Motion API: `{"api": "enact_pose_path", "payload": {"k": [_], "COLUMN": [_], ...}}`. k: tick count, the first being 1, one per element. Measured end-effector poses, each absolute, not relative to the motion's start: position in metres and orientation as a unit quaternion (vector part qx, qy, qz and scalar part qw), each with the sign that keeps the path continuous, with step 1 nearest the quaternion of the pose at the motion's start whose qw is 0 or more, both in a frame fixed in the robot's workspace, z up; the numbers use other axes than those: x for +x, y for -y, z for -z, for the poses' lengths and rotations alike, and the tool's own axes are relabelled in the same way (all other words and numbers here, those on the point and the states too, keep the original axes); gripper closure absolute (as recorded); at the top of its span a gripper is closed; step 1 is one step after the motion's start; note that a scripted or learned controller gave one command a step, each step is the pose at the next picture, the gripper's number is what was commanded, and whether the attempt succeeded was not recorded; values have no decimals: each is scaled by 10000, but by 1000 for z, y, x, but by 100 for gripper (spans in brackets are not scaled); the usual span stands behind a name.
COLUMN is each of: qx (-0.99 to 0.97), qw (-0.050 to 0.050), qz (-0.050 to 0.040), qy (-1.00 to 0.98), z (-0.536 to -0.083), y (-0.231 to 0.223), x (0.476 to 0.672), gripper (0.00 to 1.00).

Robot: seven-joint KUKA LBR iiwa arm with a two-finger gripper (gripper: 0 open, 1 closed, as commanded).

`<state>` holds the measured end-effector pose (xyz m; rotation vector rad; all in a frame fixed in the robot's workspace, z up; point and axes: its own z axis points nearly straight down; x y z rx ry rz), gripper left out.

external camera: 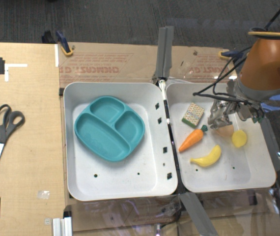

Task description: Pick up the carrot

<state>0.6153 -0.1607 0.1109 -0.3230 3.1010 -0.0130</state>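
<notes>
An orange carrot (191, 139) with a small green top lies slantwise in the right bin (258, 178), near its left wall. My gripper (218, 120) hangs just right of and above the carrot's green end, with nothing visibly held. The arm's orange band sits above it at the upper right.
In the right bin also lie a speckled sponge block (193, 114), a yellow banana (207, 157) and a yellow lemon (238, 138). The left bin (81, 181) holds a teal divided plate (109, 127). Scissors (3, 131) rest on the bench at far left.
</notes>
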Motion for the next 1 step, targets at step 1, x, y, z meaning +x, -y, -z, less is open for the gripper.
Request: {"api": "enact_pose_path", "payload": {"k": [1], "qx": [-598], "qw": [36], "qz": [0], "qy": [-9982], "z": [-190], "y": [101], "x": [651], "gripper": [100]}}
